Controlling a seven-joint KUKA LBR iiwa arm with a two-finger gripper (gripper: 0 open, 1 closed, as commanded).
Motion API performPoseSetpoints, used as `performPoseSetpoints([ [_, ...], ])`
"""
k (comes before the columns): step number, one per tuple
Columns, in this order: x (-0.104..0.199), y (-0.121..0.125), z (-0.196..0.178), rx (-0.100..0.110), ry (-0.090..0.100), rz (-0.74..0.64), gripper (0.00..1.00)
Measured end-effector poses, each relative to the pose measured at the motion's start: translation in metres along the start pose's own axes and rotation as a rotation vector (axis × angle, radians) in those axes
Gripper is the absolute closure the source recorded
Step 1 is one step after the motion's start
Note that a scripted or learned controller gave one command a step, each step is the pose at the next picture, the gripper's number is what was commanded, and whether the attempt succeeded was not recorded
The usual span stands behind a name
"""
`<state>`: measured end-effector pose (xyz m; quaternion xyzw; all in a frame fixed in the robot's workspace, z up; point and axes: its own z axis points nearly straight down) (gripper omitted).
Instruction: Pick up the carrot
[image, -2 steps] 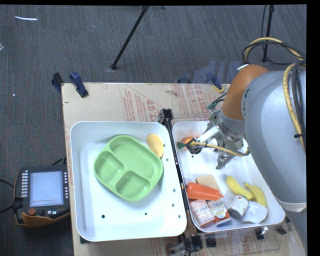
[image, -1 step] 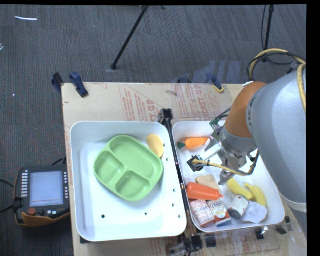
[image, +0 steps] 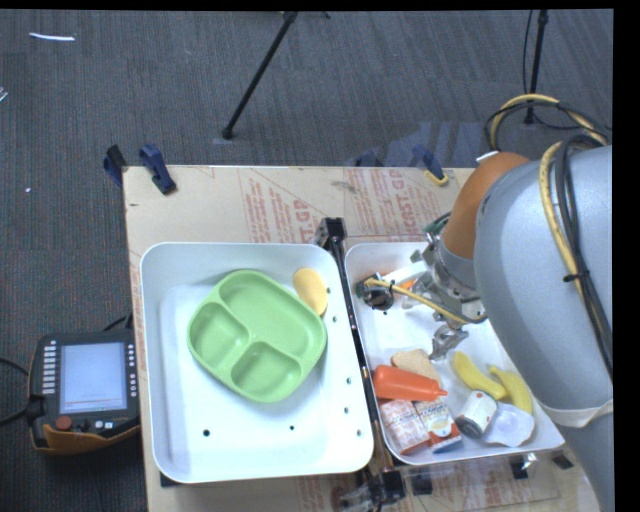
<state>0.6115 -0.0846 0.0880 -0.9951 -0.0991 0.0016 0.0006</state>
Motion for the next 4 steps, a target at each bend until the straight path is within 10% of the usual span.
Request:
performPoseSetpoints([
  [2, -0.009, -0.004, 0.0, 0.001, 0.001, -0.003, 0.0],
  [3, -0.01, -0.003, -0.01, 0.005, -0.003, -0.005, 1.0],
  [4, -0.073, 0.04, 0.002, 0.004, -0.004, -0.2, 1.0],
])
